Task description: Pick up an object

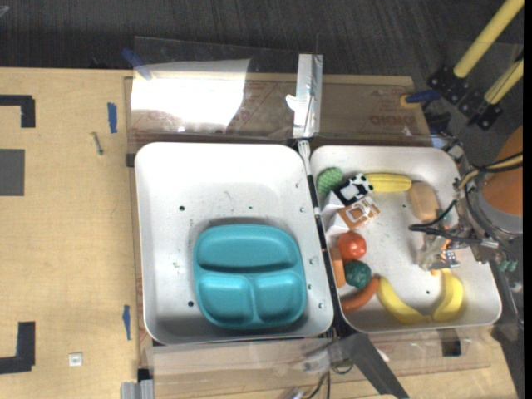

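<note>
The right bin (391,158) holds several small objects. A yellow banana (416,306) curves along its front, with an orange carrot-like piece (359,298) and a dark green item (358,274) to its left. A red tomato (352,245), a small orange-and-white box (360,214), a black-and-white toy (355,188), a green item (329,179), a yellow piece (389,183) and a tan lump (423,199) lie further back. My gripper (440,248) hangs over the bin's right side, between the tan lump and the banana's right end. I see nothing in it.
The left bin (166,223) holds a teal divided plate (249,274). A divider wall (320,248) separates the bins. The arm's orange band (507,191) sits over the right bin's right rim. Yellow-and-black stand legs (478,48) rise at the back right.
</note>
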{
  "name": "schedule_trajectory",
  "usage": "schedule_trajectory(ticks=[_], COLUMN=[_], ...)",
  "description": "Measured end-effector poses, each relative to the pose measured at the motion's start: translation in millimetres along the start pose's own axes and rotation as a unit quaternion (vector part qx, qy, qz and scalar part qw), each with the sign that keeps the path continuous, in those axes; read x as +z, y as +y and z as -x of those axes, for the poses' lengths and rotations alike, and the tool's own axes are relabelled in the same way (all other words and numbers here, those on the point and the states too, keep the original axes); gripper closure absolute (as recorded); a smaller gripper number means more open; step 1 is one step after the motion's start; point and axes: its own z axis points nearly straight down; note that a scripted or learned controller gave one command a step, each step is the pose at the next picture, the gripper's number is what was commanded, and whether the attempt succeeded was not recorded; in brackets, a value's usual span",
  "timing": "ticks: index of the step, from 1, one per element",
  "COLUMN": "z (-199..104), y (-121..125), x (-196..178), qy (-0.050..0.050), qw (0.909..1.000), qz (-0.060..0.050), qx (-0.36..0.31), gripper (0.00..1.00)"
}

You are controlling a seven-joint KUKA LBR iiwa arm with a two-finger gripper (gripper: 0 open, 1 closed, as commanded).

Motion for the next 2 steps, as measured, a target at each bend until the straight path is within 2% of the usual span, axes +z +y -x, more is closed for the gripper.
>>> schedule_trajectory(ticks=[1,2], z=[-0.3,17.7], y=[0.5,3.1], x=[0.8,14.0], qy=[0.001,0.010], qw=[1.0000,0.9999], qz=[0.000,0.004], qx=[0.000,0.007], gripper=[0.00,0.00])
